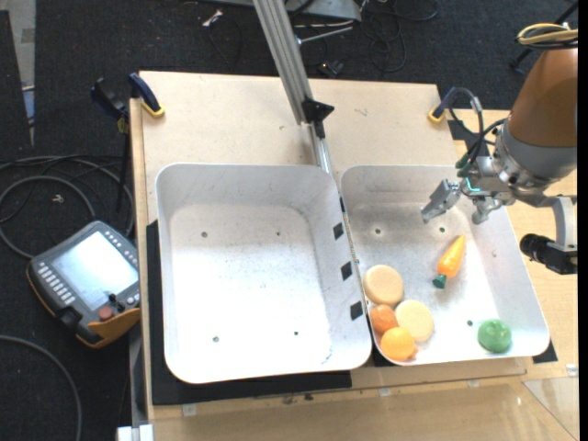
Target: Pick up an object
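Wooden bench (230, 118) carries two white bins. The left bin (184, 191) adjoins the right bin (514, 274). The pincer (459, 205) hovers over the right bin, fingers spread, gripping nothing. The carrot (450, 257) lies just below it; round pieces (395, 315) cluster at the near-left corner; a green ball (494, 335) sits near-right.

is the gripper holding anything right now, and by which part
Nothing is held. The gripper hangs open above the right bin, with the carrot lying below it untouched.
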Available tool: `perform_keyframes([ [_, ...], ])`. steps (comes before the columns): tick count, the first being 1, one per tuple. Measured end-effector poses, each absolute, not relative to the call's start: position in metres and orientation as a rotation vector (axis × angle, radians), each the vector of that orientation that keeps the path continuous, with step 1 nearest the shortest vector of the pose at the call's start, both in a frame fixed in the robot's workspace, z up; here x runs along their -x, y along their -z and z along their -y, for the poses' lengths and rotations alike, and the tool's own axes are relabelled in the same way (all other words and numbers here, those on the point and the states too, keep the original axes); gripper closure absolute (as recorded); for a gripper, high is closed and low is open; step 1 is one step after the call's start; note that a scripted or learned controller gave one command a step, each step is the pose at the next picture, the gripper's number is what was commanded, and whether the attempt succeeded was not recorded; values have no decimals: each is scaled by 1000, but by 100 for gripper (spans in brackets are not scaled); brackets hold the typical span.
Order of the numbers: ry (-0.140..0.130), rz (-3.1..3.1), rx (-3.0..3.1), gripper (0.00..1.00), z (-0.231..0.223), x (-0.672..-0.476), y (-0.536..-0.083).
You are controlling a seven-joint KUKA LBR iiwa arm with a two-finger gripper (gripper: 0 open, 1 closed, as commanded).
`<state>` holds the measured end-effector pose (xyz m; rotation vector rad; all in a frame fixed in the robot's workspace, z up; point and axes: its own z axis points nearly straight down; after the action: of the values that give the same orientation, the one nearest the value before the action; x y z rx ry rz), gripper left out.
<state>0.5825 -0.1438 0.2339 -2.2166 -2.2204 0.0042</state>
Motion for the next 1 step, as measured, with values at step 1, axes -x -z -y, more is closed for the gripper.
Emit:
perform_keyframes([
  [1,-1,2221,2220,0,144,-583,-236],
])
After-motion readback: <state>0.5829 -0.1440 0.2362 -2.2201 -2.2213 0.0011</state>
